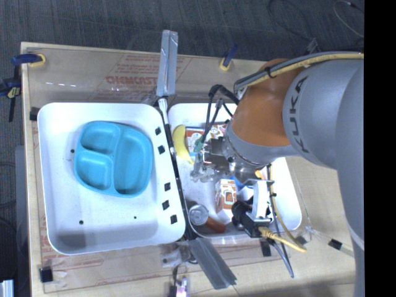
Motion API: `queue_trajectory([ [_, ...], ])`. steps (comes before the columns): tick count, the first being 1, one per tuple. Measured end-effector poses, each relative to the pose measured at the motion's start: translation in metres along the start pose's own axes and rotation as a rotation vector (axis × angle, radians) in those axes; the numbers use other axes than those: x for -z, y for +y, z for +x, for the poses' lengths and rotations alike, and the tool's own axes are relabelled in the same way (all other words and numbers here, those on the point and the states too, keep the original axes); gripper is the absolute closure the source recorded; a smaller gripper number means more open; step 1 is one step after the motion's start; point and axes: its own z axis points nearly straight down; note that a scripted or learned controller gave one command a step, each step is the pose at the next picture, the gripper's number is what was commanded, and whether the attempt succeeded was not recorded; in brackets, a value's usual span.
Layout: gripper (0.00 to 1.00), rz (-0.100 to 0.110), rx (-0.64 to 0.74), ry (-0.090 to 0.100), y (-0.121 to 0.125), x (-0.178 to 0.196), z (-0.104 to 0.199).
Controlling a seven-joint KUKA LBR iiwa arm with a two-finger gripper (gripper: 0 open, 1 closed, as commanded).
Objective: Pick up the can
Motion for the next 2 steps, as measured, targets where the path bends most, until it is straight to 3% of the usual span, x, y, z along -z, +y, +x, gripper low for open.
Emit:
queue_trajectory([
  [1, 1.0, 0.002, 0.033, -0.002, -0.003, -0.116, 0.158],
  [2, 1.0, -0.006, 0.278, 0.001, 0.024, 0.127, 0.079],
])
